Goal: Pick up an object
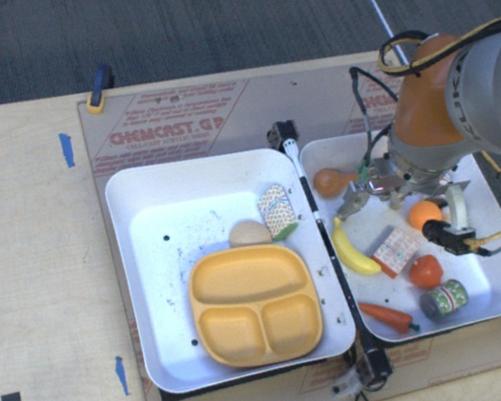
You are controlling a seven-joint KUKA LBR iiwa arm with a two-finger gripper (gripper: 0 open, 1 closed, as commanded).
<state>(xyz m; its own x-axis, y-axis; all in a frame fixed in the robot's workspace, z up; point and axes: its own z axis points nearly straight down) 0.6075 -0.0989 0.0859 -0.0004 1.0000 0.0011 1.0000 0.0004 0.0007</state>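
Plenty within reach: gripper (391, 188), can't tell its state; orange (423, 212) beside it looks firm, slippery—grab across middle.

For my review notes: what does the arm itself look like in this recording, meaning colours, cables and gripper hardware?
The arm is grey and rounded, with a broad orange band above the wrist. Black and yellow cables loop around the band, and another trails out to the lower right. The gripper below is a small cluster of bare metal and dark parts.
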